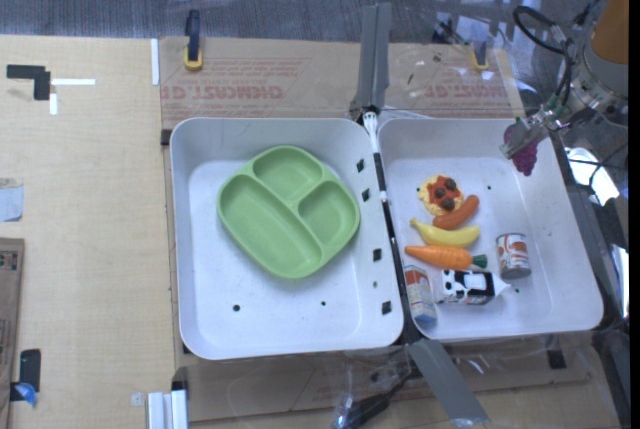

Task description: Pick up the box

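Observation:
The box (468, 287) is a small black-and-white carton lying near the front of the right bin (560, 247), between two small cans. My gripper (528, 135) hangs over the bin's far right corner, well away from the box. It is shut on a purple bunch of toy grapes (522, 153), which dangles from its tip above the bin floor.
In the right bin lie a toy pizza slice (442, 189), a sausage (458, 212), a banana (445, 234), a carrot (440, 256), a can (512, 255) and another can (420, 295) touching the box's left. A green divided plate (290, 210) sits in the left bin (200, 317).

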Controlling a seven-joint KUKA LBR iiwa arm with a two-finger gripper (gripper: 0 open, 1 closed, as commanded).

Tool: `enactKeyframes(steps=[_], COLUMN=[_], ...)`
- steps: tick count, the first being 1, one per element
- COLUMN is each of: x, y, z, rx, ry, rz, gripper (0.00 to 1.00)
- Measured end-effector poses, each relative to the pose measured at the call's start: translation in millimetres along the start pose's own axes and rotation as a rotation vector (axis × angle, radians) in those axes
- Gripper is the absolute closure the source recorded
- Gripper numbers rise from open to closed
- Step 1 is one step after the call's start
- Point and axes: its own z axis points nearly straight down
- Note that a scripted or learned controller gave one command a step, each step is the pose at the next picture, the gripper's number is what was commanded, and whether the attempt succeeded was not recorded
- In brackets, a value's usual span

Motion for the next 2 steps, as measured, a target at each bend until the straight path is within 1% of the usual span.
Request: enactKeyframes(steps=[1,2], x=[-0.8,35.9], y=[0.4,-11.6], z=[-8.6,-0.4], rx=[-0.001,0.006], ry=[-0.001,0.006], rz=[-0.001,0.205], gripper=[1.0,1.0])
